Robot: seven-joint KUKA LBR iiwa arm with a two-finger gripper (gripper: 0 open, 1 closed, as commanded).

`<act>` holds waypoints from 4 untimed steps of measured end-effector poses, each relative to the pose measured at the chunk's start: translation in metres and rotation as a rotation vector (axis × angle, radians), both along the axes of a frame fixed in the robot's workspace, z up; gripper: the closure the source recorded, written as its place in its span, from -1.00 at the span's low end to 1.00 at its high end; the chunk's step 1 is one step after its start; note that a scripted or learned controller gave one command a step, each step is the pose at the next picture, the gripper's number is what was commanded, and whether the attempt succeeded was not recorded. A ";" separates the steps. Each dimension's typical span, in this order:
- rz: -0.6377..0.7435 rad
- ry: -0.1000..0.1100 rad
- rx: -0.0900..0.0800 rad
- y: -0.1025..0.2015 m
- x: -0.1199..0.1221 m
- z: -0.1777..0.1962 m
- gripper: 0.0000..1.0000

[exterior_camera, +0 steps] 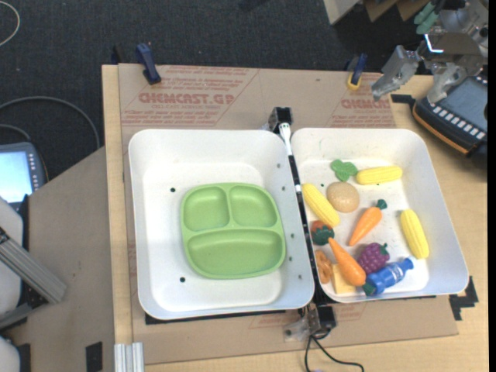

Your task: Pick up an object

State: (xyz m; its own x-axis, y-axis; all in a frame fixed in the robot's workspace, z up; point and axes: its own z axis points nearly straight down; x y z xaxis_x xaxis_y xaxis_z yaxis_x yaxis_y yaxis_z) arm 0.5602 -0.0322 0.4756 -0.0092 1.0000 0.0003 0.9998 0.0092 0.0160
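The right bin (438,200) holds several toy foods. Among them are three yellow corn cobs (378,175), a green leafy piece (342,169), a beige round piece (343,198) and two carrots (366,224). Purple grapes (373,255) and a blue bottle (390,276) lie near the bin's front. My gripper (415,80) hangs high above the bench beyond the right bin's far edge, at the top right. It is open, with nothing between its grey fingers (390,74).
A green divided plate (232,231) lies in the left bin (155,208). Blue clamps (147,62) grip the bench's far edge. A black and orange handheld unit (457,118) sits at the right, beside the right bin's far corner.
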 end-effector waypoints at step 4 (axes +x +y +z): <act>-0.001 0.013 0.002 0.227 0.080 0.058 1.00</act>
